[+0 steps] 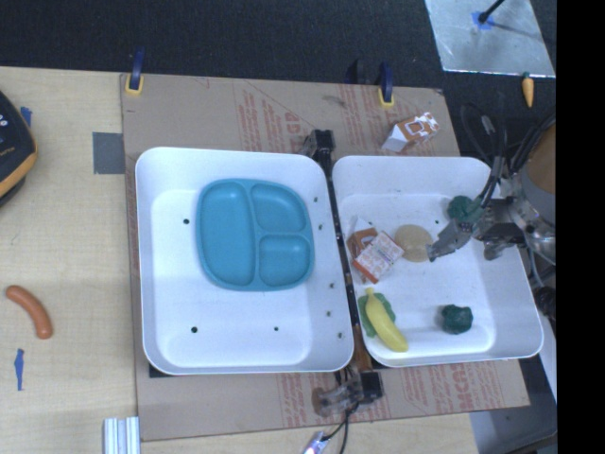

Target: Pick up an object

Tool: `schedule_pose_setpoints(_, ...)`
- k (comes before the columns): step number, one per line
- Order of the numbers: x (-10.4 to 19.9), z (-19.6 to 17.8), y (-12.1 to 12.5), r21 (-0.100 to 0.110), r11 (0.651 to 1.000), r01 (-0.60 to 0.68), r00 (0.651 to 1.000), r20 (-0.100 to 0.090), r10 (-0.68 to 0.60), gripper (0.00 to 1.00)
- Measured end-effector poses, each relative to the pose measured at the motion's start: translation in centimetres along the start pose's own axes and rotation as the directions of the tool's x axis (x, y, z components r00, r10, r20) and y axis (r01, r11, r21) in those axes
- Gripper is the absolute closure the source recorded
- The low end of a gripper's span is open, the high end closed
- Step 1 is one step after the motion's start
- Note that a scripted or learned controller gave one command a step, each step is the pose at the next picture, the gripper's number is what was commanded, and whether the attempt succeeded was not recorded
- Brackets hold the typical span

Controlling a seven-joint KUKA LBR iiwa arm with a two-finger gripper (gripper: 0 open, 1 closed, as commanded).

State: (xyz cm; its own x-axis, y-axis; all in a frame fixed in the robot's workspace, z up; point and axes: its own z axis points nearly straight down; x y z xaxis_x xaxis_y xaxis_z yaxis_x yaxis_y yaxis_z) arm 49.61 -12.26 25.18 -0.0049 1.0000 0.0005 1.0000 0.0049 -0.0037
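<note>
The scene is lit evenly and quite brightly from above. The two white bins [236, 173] are nearly overexposed, so their surfaces are shown almost without texture. A soft grey shadow is seen inside the left bin, around the blue plate [255, 233]. The floor above the bins is rendered very dark. Fine details are slightly blurred, and small objects are shown softly.
</note>
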Motion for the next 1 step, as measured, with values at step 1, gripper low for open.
schedule_pose_setpoints(1, 0.85, 11.22, 4.22, -0.008, 1.000, 0.001, 1.000, 0.003, -0.001, 0.00)
